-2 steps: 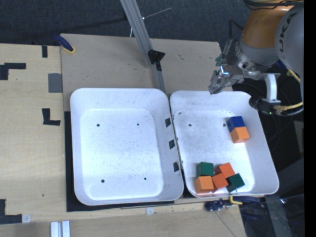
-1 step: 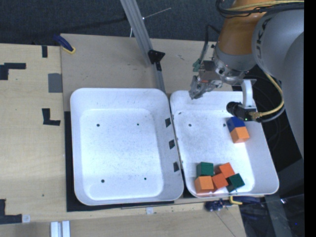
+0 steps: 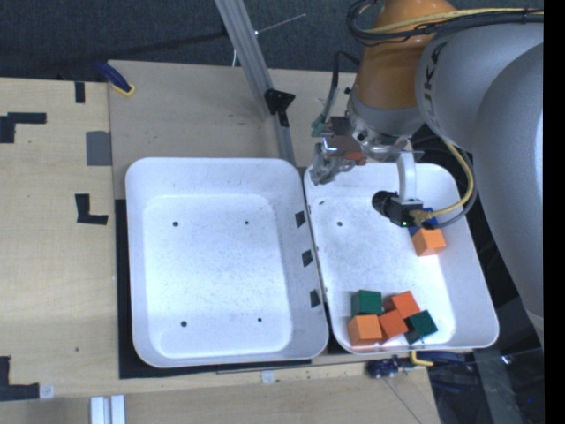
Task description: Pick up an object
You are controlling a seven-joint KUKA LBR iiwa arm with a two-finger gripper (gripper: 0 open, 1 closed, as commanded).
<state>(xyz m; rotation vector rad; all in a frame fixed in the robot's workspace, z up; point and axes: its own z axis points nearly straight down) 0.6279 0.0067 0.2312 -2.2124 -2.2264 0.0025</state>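
Note:
Several small blocks lie in the right bin (image 3: 353, 237). One orange block (image 3: 429, 241) sits alone near the bin's right wall. At the bin's front end is a cluster: a green block (image 3: 366, 303), an orange block (image 3: 404, 305), another orange block (image 3: 365, 328) and a dark green block (image 3: 421, 323). My gripper (image 3: 328, 162) hangs over the far left corner of the right bin, well away from the blocks, under the orange wrist band (image 3: 397, 60). Nothing shows in its grasp.
The left bin (image 3: 212, 254) lies beside the right one, their rims touching. A slanted metal pole (image 3: 256, 60) runs down to the bins' far junction. A black cable fitting (image 3: 390, 206) hangs from the arm over the right bin. The arm's grey body (image 3: 503, 104) covers the right side.

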